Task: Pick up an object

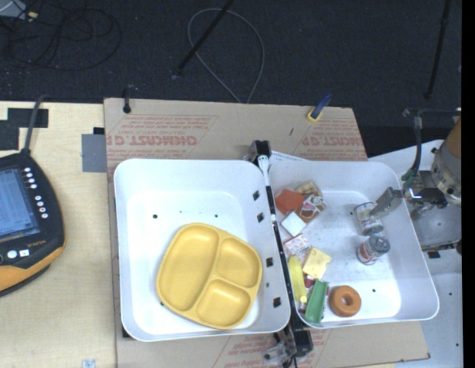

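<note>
Teach pendant (18, 221), cardboard sheet (222, 133), black cables (222, 29)

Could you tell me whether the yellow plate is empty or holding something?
Empty. The yellow plate lies flat in the left bin, and all three of its compartments show bare yellow.

The pincer (373, 219) is grey metal with a shiny look. Just under it stands a small silver can (370, 249) with a red band. Further below the pincer lies a brown-orange ring (345, 300) like a doughnut, and beside that a green stick (316, 299). To the left of the pincer there is a red-orange block (289, 201), a white square (293, 225) and a pale yellow piece (316, 262). Both bins (137, 198) are plain white. Far to the left of the pincer, the divided plate (208, 275) is yellow all over. The desk (61, 297) is light beige, and the cardboard (222, 133) has red-brown printed letters.
</note>
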Action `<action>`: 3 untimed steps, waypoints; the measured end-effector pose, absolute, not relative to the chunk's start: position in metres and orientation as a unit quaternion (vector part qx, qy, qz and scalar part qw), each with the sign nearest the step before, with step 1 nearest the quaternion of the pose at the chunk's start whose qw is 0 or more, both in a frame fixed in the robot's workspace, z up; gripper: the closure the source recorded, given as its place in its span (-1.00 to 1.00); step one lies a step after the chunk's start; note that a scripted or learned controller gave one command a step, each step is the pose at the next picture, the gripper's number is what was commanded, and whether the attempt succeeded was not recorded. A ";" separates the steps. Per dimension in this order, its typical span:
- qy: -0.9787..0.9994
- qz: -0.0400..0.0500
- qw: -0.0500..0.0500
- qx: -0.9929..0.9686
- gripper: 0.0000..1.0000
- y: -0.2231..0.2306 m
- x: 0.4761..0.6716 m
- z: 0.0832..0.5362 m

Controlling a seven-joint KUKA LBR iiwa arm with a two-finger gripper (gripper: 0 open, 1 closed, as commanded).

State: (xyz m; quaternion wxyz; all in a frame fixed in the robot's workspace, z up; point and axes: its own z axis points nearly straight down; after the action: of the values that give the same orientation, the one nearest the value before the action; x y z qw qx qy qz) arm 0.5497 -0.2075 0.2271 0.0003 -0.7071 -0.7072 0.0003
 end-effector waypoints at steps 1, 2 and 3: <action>-0.707 0.000 0.001 -0.707 -1.00 -0.212 0.563 0.082; -0.706 0.000 0.002 -0.708 1.00 -0.213 0.563 0.098; -0.706 0.000 0.002 -0.708 -1.00 -0.214 0.563 0.098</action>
State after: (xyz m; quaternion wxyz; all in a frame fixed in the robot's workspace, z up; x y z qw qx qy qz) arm 0.5629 -0.2137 0.0979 0.0021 -0.7083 -0.7059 0.0001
